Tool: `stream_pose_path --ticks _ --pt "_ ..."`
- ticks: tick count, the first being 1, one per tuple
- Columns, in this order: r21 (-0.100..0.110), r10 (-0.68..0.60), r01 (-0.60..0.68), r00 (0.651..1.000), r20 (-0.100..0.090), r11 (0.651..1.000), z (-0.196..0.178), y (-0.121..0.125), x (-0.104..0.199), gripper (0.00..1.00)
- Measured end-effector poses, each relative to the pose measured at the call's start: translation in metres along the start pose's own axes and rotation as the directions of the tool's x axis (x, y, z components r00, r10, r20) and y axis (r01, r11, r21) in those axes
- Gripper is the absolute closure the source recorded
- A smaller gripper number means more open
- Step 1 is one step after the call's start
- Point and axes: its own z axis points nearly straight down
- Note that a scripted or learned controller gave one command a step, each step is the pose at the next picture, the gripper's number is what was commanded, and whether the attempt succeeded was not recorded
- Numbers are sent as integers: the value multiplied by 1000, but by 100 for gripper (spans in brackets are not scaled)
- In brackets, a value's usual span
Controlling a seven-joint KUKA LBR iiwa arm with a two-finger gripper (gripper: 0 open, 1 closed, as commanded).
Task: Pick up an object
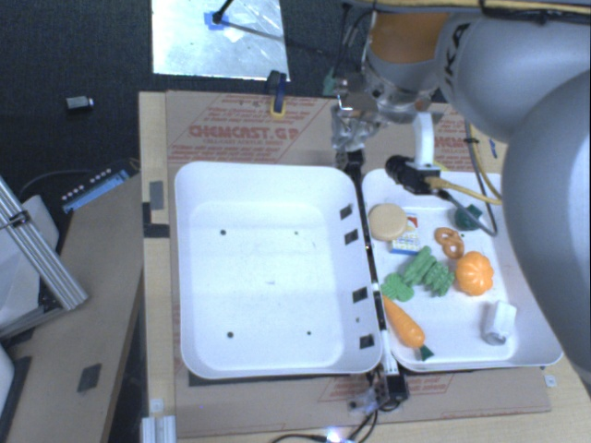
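Gripper (352,141) hangs above the far end of the divider between the two bins; whether it is open or closed cannot be told. Right bin (531,344) holds the objects — cookie (388,220) nearest the gripper, then pretzel (449,241), broccoli (420,275), pumpkin (474,273) and carrot (404,323) further off, all apart from it

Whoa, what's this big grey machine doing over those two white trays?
It's a robot arm meant to pick up one of the toy items. Its end effector hangs near the far edge of the bins, about where they meet, with nothing seen in it. The right bin contains a carrot, a green toy vegetable, an orange pumpkin, a pretzel, a tan round piece and a small white object. All are lying untouched.
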Motion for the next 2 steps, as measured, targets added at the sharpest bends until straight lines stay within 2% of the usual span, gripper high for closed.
stream_pose_path --ticks 2 --pt "-5 -10 10 1000 1 1000 -22 1 0 100"
